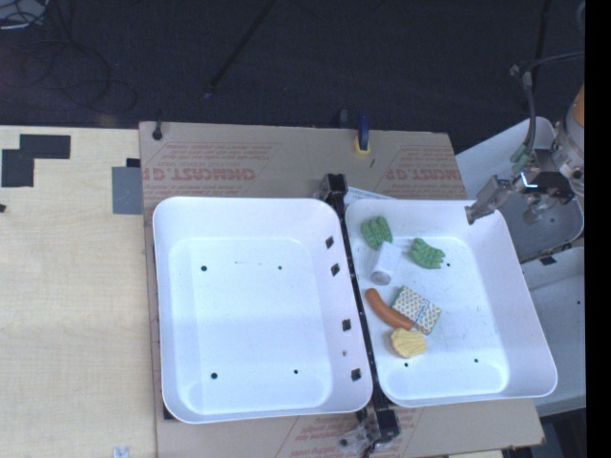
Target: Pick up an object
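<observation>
I count two shallow white plastic bins side by side on the brown cardboard-covered bench (286, 156): left bin (181, 256), right bin (516, 351). In the right bin: knobbly green toy (376, 231) rearmost, second green toy (427, 253) to its right, small grey cylinder (385, 263) between them and nearer. Toward the front lie an orange sausage-shaped piece (387, 311), a patterned white packet (417, 309) touching its right, and a yellow lump (409, 343) foremost.

One camera watches me from above, tilted down over both white bins (250, 219) from the near side; I enter at right.
</observation>
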You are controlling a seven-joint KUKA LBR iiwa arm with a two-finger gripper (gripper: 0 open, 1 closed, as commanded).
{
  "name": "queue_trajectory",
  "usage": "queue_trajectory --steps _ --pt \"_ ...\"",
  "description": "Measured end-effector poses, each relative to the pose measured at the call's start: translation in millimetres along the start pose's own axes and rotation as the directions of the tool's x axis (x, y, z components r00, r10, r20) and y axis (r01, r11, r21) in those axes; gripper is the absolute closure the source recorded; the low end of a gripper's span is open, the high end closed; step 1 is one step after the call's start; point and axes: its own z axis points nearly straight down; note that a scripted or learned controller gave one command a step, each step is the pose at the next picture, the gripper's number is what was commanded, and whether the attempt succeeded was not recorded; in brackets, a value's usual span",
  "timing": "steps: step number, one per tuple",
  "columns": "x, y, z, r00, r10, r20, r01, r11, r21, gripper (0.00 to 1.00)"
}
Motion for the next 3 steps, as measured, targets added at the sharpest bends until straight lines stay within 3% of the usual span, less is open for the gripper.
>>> queue_trajectory --steps 1,2,3 --pt "1 -4 -3 1.000 0.002 -0.006 -0.001 1.000 0.017 1.00" --pt "60 -71 -30 1.000 -0.002 -0.009 0.002 1.000 0.017 1.00" --pt "120 -97 8 1.000 -0.002 -0.009 0.003 1.000 0.022 1.00"
